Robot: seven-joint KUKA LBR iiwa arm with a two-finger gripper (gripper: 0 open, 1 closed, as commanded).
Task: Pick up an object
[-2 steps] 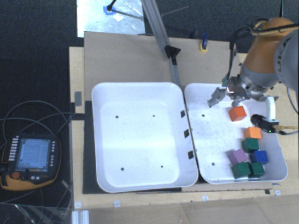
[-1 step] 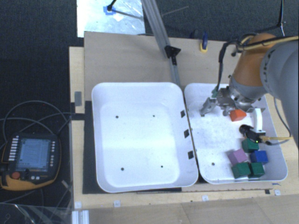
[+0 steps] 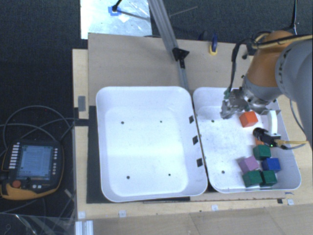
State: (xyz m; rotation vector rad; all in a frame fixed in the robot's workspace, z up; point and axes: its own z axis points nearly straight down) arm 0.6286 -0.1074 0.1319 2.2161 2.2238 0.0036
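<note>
**Gripper Low in the Right Bin, Beside the Orange Block**

The arm (image 3: 288,67) reached in from the right, with its orange band (image 3: 266,62) over the far right side of the bench (image 3: 132,58). The gripper (image 3: 228,107) sat low over the far part of the right bin (image 3: 220,148), nearer the wall shared with the left bin (image 3: 142,146) than the outer wall. Whether its jaws were released or clenched could not be told from this slant.

The orange block (image 3: 248,118) lay on the right bin's floor just beside the gripper, on its right. Whether the 2 touched could not be told.

5 more blocks were crowded into the near right corner of the same bin, well apart from the gripper. The green block (image 3: 262,152) was the farthest of them. The blue block (image 3: 271,164) lay just nearer, and the pink block (image 3: 249,164) lay to its left. At the near wall stood the dark green block (image 3: 252,178), in front of the pink one. The corner block (image 3: 268,178), also green, was beside it in front of the blue one.

A grey pole (image 3: 164,26) slanted over the far side of the bench and ended near the gap between the 2 bins. A blue clamp (image 3: 213,45) gripped the bench's far edge. On the dark floor at left lay a pendant (image 3: 32,168) with a looping cable.
</note>
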